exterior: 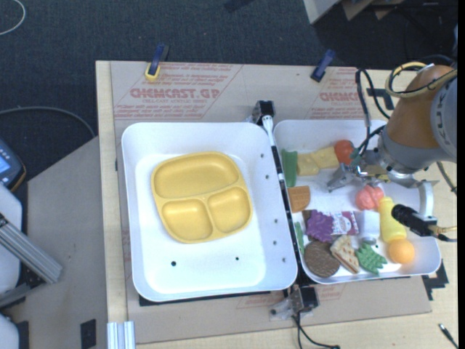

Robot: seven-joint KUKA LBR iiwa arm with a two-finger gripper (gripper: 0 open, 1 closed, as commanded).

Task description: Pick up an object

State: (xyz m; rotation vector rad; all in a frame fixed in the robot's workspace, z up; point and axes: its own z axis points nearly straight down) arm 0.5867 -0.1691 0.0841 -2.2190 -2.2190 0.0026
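Note:
The right bin (320, 129) holds several toy foods. Among them are a red-orange ball (343, 151), a yellow block (314, 161), a pink lump (370, 196), a purple grape bunch (320, 226), a brown cookie (320, 259) and an orange fruit (400, 251). My gripper (347, 176) hangs low over the upper middle of this bin, just below the red-orange ball and left of the pink lump. Its fingers look spread, with nothing between them. The arm's orange band (414, 118) rises to the right.
The left bin (145, 267) carries a yellow divided plate (200, 195). Also in the right bin are a green strip (290, 164), a tan piece (298, 197), a yellow bottle (390, 220), a sandwich wedge (346, 251) and a green leafy toy (371, 257). Cables trail at the right.

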